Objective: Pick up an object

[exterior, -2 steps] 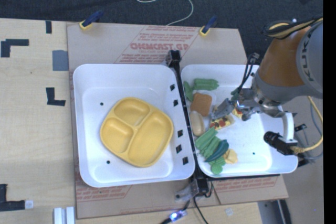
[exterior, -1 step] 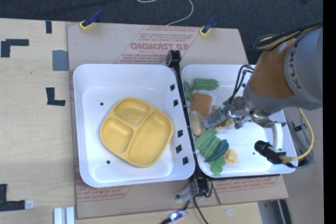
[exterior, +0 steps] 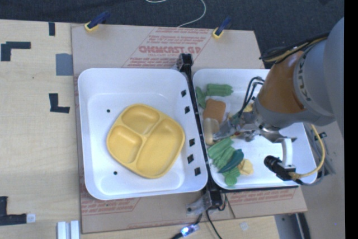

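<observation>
The brown, loaf-shaped toy, rounded and soft-looking, is my best guess at the thing to be picked, since the pincer sits low just beside it. It lies in the right-hand shallow white bin, close to that bin's left wall and a little nearer its far edge than its near edge. Its long axis runs roughly from the far edge toward the near edge of the bin, tilted slightly, with no clear front or back end to point anywhere.

As for progress, the grey arm with the orange band is down inside the bin, so the reach looks done. The lift is not: nothing is seen raised off the bin floor. I cannot tell whether the pincer is spread or closed, as it is dark and blurred against the clutter, so a grip cannot be claimed.

Green leafy plastic toys lie toward the near edge, and a yellow divided plate rests in the left bin.
</observation>
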Robot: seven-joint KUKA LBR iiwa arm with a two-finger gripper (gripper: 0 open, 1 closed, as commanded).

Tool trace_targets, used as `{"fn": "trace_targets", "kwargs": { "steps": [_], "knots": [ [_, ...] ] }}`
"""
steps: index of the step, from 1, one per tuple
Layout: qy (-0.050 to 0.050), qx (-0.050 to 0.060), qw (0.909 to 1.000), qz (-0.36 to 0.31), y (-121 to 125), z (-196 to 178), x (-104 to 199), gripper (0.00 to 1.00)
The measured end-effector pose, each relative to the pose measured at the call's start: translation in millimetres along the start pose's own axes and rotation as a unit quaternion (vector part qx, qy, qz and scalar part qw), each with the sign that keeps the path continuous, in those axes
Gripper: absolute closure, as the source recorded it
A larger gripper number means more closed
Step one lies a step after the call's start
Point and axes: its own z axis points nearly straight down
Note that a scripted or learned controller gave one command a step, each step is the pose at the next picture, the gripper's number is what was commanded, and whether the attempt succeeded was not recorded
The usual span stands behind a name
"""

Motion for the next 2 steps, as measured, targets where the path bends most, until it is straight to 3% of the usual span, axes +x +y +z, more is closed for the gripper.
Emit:
{"fn": "trace_targets", "kwargs": {
  "steps": [1,2],
  "knots": [
    [0.004,-0.001,1.0,-0.002,2,-13,4,1.0],
    [0.002,0.001,1.0,-0.003,4,-57,12,1.0]
  ]
}}
